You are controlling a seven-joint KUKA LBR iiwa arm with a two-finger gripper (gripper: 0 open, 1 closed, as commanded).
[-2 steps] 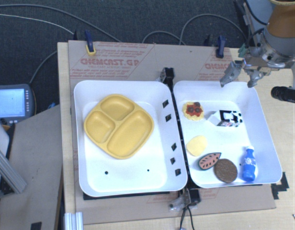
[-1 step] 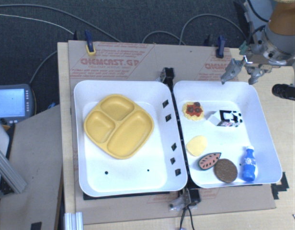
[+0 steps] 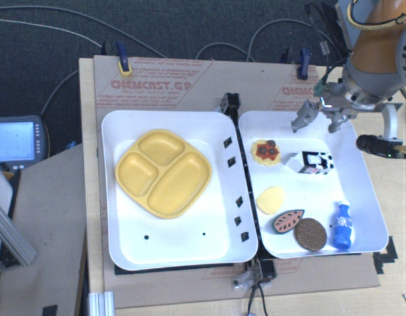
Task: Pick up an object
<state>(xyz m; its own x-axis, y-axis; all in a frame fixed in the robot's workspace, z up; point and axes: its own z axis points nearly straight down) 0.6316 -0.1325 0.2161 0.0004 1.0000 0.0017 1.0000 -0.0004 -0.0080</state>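
In the camera view, the arm (image 3: 377, 38) is reaching in from the upper right, its gripper (image 3: 319, 118) hanging over the far edge of the right bin (image 3: 368, 176) with the fingers (image 3: 303, 119) spread apart and nothing between them. Below it, the right bin is carrying the loose things: a small pizza-like piece (image 3: 266, 152) near the far left, a black-and-white patterned item (image 3: 314, 162) just beside it and nearest the gripper, a pale yellow round piece (image 3: 271, 199) lower down, a watermelon slice (image 3: 288, 220) touching a brown cookie (image 3: 311, 234), and a blue bottle (image 3: 342, 226) lying at the near right. The left bin (image 3: 117, 229) is holding a yellow divided plate (image 3: 163, 173). A row of black markers is running along the divider between the bins. Red print on the bench (image 3: 190, 78) sheet is reading "CHEMCAST", the rest being too faint to make out. A small screen (image 3: 15, 140) is sitting at the left, partly cut off.
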